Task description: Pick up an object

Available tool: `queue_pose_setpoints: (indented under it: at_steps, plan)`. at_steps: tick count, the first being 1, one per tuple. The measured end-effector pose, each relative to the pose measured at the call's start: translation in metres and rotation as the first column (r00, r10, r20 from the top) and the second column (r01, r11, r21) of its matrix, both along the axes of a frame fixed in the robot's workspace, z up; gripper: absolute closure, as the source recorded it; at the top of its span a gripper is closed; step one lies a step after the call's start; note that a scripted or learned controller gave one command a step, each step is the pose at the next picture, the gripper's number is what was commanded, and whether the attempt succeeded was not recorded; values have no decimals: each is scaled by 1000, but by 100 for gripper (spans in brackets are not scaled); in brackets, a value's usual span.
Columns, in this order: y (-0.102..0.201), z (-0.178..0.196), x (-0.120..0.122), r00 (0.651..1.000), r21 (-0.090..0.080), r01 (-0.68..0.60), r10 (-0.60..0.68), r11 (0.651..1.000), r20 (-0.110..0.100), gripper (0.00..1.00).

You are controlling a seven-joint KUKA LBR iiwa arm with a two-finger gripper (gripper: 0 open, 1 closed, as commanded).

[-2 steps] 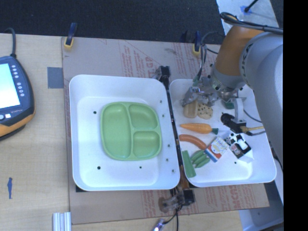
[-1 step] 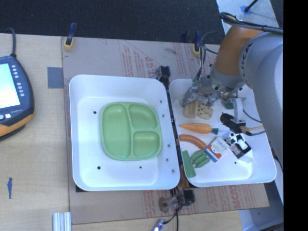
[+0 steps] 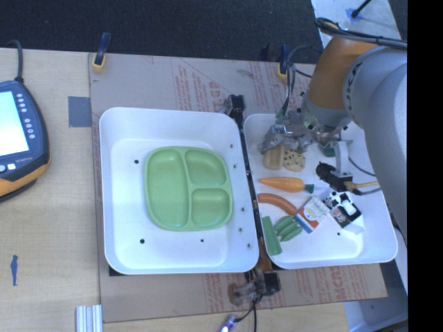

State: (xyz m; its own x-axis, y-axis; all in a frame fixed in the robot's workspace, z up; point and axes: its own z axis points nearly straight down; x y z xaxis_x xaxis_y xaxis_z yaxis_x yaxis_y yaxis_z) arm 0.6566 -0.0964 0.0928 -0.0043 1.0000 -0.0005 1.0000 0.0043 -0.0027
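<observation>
Two tan biscuit-like toys [image 3: 285,159] lie at the back of the right bin [image 3: 374,251], near a carrot [image 3: 282,183] and hot dog [image 3: 277,202]. The gripper [image 3: 287,142] hovers directly above them; whether it is open or closed cannot be told.

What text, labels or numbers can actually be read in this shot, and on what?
None can be read as words.
Cardboard sheet under the bins: rows of red print, too blurred to read.
Small packet in the right bin: a label in red, white and blue, too small to read.
Black and white item beside it: markings, unreadable.
Handheld controller at the left: lit screen and buttons, nothing readable.
</observation>
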Motion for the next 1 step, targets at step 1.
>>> queue_pose_setpoints:
  at_steps: [1]
  plan:
    - [3, 0, -1, 1000, 0, 0, 0, 1000, -1, 0]
